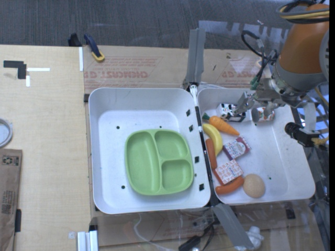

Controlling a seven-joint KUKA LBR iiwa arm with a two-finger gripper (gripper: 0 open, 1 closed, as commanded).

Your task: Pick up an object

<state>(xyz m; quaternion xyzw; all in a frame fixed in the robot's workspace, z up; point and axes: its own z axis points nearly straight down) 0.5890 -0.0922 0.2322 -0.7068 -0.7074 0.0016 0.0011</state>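
My gripper [251, 113] hangs low over the far part of the right bin [293, 187]. Its fingers stand apart with nothing between them, so it is open. Just left of it lies a small black-and-white toy [226, 109], and a small white and red item [267, 115] sits close on its right. Nearer the divider are an orange carrot [224, 125], a yellow banana [213, 136] and a red sausage [210, 153]. Two red and white packets [235, 148] [228, 170], an orange sausage-shaped piece [229, 186] and a beige egg-shaped object [254, 185] lie towards the front.
The left bin [104, 156] holds a green divided plate [159, 162]. The grey arm with its orange band [306, 41] comes in from the upper right. A roll of tape [4, 132] and a brown packet [9, 192] lie on the bench at far left.
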